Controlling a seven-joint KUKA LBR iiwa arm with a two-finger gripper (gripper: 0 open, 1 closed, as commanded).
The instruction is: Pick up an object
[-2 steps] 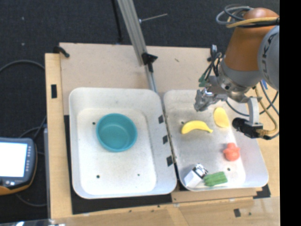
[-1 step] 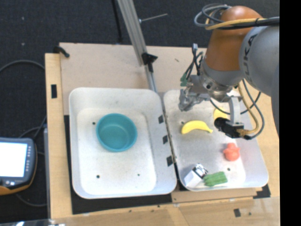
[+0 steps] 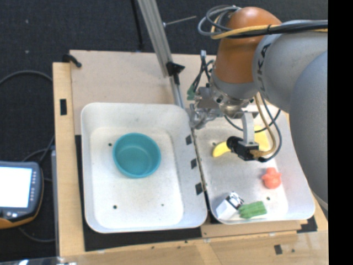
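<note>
Gripper (image 3: 202,115) over right bin (image 3: 234,178) far-left corner; open or closed, I can't tell. Nearest: yellow piece (image 3: 220,149), toward view's bottom-right of me, long axis crosswise.

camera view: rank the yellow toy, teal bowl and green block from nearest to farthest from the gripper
1. yellow toy, just below the gripper in the view
2. teal bowl, in the view's left bin
3. green block, at the right bin near edge
</note>
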